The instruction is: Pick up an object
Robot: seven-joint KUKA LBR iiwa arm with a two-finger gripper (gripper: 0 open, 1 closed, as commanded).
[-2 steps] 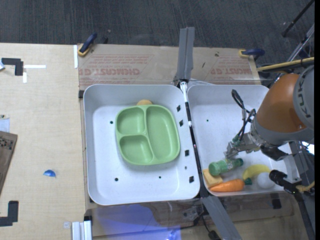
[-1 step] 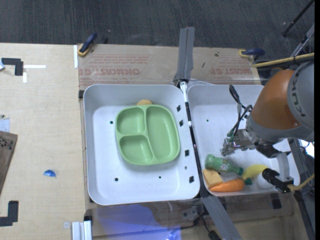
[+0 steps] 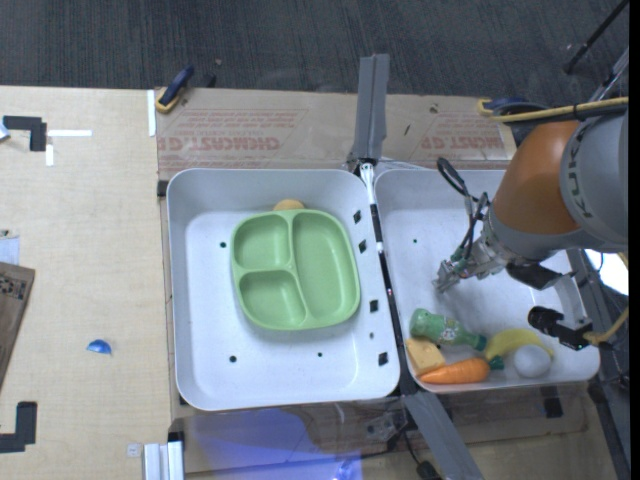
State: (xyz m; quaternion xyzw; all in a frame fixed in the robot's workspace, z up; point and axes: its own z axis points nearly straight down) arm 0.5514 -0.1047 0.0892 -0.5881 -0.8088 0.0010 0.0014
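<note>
Right of centre, the gripper [image 3: 447, 276] hangs over the bare floor of the right bin [image 3: 420, 218]; whether its fingers are open or closed cannot be told. Carrot [image 3: 456, 371], green bottle [image 3: 445, 327], banana [image 3: 512, 341] and white ball [image 3: 531, 361] lie lower right. A green divided tray [image 3: 296, 268] occupies the left bin [image 3: 200, 298].

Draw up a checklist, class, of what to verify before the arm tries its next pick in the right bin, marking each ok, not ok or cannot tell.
1. Objects available in the right bin: carrot, green bottle, banana, white ball: ok.
2. Gripper above that bin: ok.
3. Gripper directly over an object: not ok, objects lie nearer the front wall.
4. Anything already held: cannot tell.
5. Objects separated: not ok, clustered.
</note>
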